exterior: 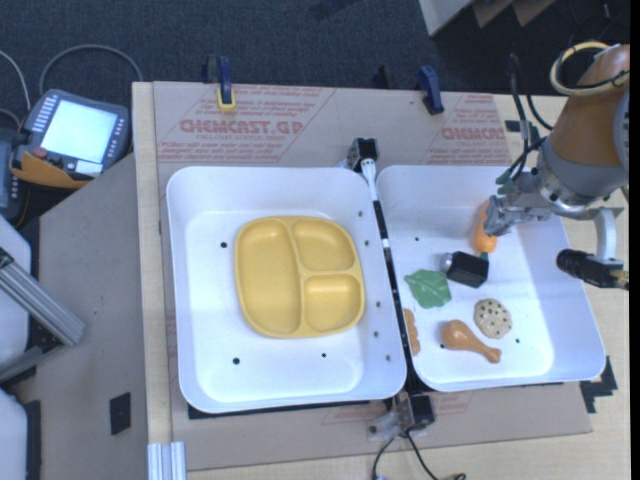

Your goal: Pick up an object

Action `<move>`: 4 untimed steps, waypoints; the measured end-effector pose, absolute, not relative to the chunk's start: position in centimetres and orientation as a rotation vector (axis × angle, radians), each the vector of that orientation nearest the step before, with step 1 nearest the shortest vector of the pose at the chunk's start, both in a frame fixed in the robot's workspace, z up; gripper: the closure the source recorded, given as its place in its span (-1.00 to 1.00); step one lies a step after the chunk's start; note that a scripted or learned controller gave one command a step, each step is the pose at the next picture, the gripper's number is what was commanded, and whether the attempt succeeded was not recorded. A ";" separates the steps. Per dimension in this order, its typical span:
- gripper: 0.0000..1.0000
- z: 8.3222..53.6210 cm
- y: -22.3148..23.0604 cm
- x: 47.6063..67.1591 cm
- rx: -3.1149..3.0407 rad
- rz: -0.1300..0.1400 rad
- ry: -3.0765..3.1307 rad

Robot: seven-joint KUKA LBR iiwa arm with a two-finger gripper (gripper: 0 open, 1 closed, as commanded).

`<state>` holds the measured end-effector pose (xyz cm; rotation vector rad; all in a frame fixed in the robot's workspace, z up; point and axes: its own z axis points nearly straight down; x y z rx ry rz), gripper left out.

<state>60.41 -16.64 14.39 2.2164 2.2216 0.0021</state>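
The right bin [560, 298] holds a small orange piece [484, 238], a black block [466, 267], a green leaf-shaped piece [428, 287], a speckled cookie [492, 317] and a tan drumstick [470, 339]. A thin orange strip [410, 331] lies against this bin's left wall. My gripper [499, 214] hangs low over the bin's upper middle, directly above the small orange piece and touching or nearly touching its top. The gripper's body hides how that piece sits against it.
The left bin [200, 218] carries a yellow divided plate [298, 273] in its middle. A black divider rail [378, 223] runs between the bins. The arm's orange-banded wrist [590, 118] leans in over the right bin's far right corner.
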 end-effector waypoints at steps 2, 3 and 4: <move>1.00 24.7 -16.9 60.7 2.215 0.003 2.219; 1.00 23.1 -12.1 58.7 2.222 -0.005 2.232; 1.00 22.0 -7.3 57.5 2.221 -0.005 2.232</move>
